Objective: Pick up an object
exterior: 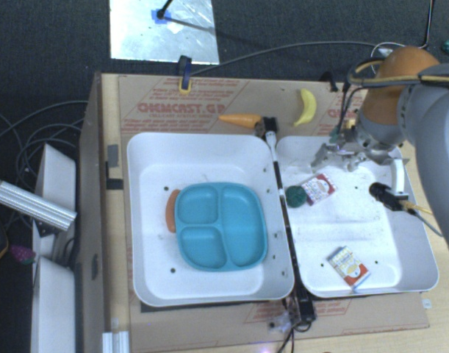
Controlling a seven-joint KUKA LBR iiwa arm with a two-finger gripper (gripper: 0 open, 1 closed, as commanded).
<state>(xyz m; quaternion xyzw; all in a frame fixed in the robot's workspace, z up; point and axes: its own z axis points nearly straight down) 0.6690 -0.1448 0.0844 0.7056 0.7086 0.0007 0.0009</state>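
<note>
My gripper [339,157] hangs over the far part of the right bin [400,271], open with nothing between its fingers. Just below and left of it lies a red-and-white packet [320,188], and a small green round thing [294,195] sits beside that, close to the wall between the bins. An orange-and-white small box [347,265] lies near the right bin's front. The left bin [147,271] holds a blue divided plate [220,225] with an orange sausage [170,210] against its left side.
A banana [306,107] and a carrot [240,120] lie on the cardboard [173,101] behind the bins, outside them. The arm [430,123] comes in from the upper right. Cables and metal parts lie left of the bench.
</note>
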